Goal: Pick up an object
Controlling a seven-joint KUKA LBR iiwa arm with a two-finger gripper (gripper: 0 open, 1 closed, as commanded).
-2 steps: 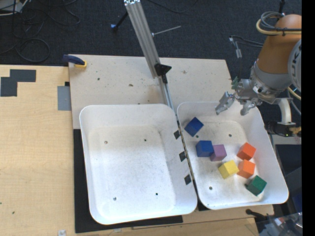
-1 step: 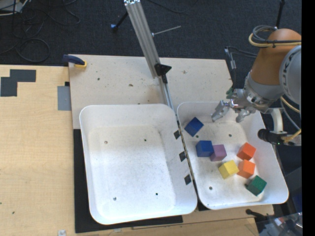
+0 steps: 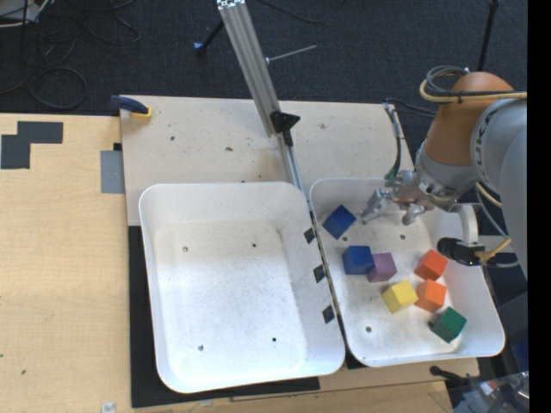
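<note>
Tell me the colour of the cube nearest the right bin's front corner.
Green cube, seen best in the camera view.

Slanted aluminium post (image 3: 256, 67) with checkered top, blue clamp (image 3: 131, 106) at bench corner, cables (image 3: 52, 24) on dark carpet

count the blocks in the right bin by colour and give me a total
Blue blocks: 2
Orange blocks: 2
Purple block: 1
Yellow block: 1
Green block: 1
Total: 7
</note>
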